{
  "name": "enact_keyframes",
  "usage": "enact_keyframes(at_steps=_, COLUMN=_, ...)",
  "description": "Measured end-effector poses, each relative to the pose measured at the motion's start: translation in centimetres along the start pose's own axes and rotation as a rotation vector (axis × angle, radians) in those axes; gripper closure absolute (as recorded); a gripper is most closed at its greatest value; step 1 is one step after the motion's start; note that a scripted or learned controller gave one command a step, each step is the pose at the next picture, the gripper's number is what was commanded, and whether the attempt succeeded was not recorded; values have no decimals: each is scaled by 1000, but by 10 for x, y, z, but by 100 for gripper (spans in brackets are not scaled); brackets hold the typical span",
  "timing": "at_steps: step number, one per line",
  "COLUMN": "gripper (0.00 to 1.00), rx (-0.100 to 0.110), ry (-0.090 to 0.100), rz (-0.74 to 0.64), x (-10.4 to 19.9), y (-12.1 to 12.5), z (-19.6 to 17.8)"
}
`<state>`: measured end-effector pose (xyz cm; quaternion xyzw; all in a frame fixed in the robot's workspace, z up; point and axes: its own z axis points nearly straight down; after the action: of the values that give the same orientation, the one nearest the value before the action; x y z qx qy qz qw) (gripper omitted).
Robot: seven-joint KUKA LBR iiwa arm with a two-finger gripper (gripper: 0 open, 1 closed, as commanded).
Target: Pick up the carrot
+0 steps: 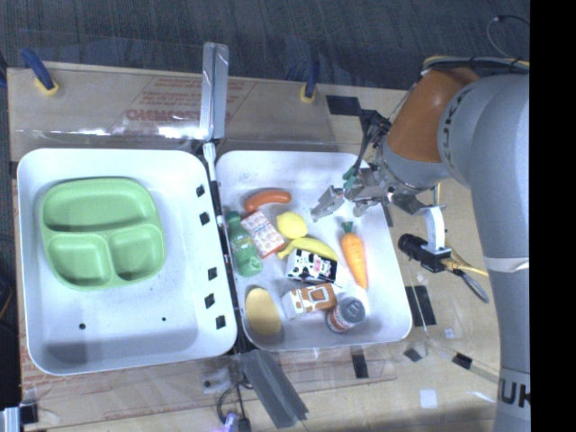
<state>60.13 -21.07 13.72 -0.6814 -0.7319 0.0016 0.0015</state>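
The carrot [355, 256] lay in the right bin [387, 327] near its right wall, green top toward the far edge. The end effector [346, 196] hovered just beyond that top, fingers spread and holding nothing. A good grasp probably meant descending over the orange mid-body, fingers straddling its width. Room was tight: the wall stood close on one side, while the banana [312, 246] and cow-print carton [310, 265] lay near on the other. Above was open.

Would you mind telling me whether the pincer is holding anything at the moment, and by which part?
Nothing is held: the pincer hangs above the orange carrot with nothing between its fingers.
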Motion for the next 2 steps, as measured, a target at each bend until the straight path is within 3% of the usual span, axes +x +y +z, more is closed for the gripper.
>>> enact_keyframes(at_steps=1, gripper=0, rx=-5, ry=0, rz=-6, x=5, y=-21, z=-57)
enact_keyframes(at_steps=2, gripper=0, rx=-23, ry=2, rz=-78, x=10, y=-69, z=25)
